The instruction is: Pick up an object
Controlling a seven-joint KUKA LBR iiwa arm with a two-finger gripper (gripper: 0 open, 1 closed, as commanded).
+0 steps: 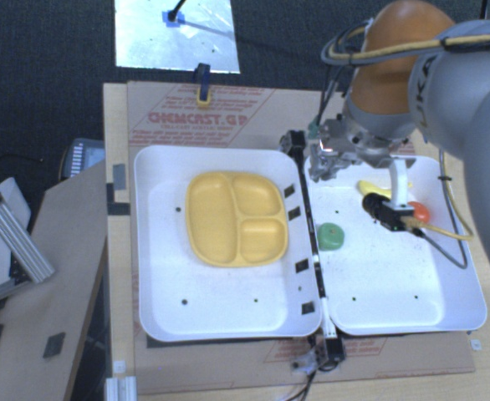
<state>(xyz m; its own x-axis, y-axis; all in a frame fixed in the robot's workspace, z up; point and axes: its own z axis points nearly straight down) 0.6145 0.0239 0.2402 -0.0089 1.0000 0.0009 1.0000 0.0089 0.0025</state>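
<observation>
My gripper [322, 167] hangs low over the far left corner of the right bin [395, 307], close to the divider between the two bins. A small green round object [331, 236] lies on the bin floor a little in front of the gripper, apart from it. To the gripper's right lies a yellow object [372, 188], partly hidden by the wrist hardware. An orange-red object [420, 213] sits further right, also partly hidden.
The left bin [157, 249] holds a yellow divided plate [235, 218] at its middle. The grey arm with its orange band [400, 48] covers the far right of the right bin. Cardboard [203, 115] lies under both bins.
</observation>
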